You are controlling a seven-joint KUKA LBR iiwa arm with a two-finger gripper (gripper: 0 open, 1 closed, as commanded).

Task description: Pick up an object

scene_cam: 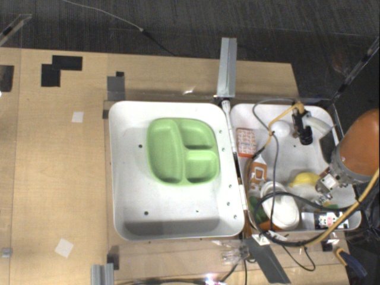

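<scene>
My gripper [325,189] hangs over the right part of the right bin [279,114], below the arm's orange band [361,144]. A yellow rounded object [304,180] lies just left of it, close to the wrist. Along the bin's left side lie a red and white packet [245,140] and a brown packet [257,174]. A white round object [284,210] sits at the front of the bin, with a green item [254,204] and an orange item [265,223] beside it. From above, nothing is visibly held.
The left bin [127,159] holds a light green divided plate [181,150]. A metal divider [233,153] runs between the bins. Cables loop across the right bin and over its front edge.
</scene>
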